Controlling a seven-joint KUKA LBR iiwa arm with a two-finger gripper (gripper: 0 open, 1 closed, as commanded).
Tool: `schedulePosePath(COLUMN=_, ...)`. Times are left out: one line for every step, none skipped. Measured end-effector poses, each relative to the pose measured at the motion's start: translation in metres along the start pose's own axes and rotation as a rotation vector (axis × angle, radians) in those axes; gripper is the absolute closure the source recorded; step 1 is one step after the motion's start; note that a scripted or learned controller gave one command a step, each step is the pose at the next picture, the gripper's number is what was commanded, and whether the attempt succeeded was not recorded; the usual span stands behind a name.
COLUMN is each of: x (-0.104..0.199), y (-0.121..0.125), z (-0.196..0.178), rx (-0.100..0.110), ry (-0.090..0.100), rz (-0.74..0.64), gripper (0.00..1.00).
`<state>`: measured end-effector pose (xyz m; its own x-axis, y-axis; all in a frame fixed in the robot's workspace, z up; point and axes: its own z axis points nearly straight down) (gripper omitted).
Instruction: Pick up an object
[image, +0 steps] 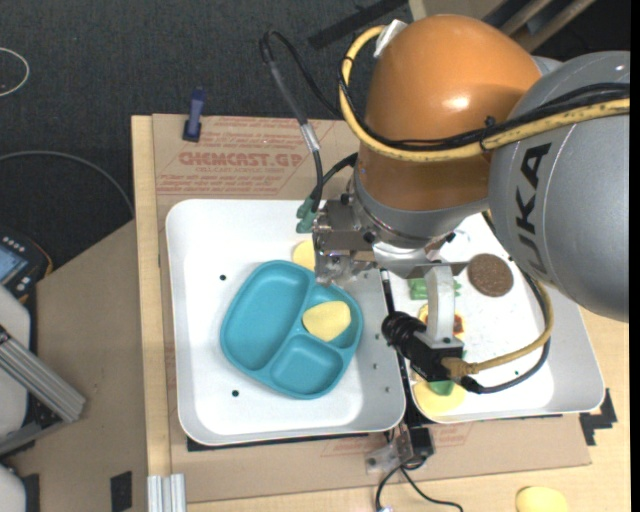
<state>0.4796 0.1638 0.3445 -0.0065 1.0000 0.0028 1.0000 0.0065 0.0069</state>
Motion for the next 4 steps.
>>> schedulePosePath(x=-0.095, y=0.035, z=-0.006, rx=0.002, ry=-0.006, rz=0.015, gripper=1.00)
schedulePosePath(x=-0.027, y=0.026, z=0.066, rx=0.015, ry=-0.003, rz=0.002, gripper=1.00)
schedulePosePath(x=-0.021, y=-0.003, z=0.068, rx=0.012, ry=-0.003, rz=0.005, gripper=1.00)
schedulePosePath(x=-0.045, y=0.000, z=-0.014, rx=0.000, ry=-0.002, rz=0.007, gripper=1.00)
